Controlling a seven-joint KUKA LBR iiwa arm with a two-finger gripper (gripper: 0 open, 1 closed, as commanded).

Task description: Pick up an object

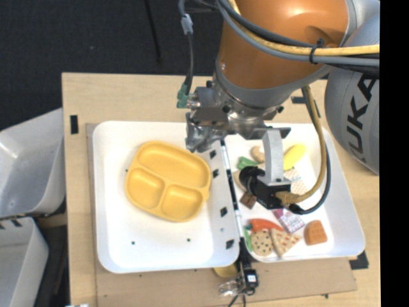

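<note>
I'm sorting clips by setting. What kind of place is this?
Probably a robotics lab bench, not a kitchen: a grey and orange industrial arm over two shallow white bins, a yellow plastic divided tray and small toy food pieces.

On the grey arm (361, 107), at the right of the camera view, large black letters stood on the casing — a "K" cut off by the frame's edge, and below it part of what looked like a "U" and an "A", seemingly the maker's name, running downward. A small packet (293, 221) in the right bin (342, 210) bore print too small to read.
</note>
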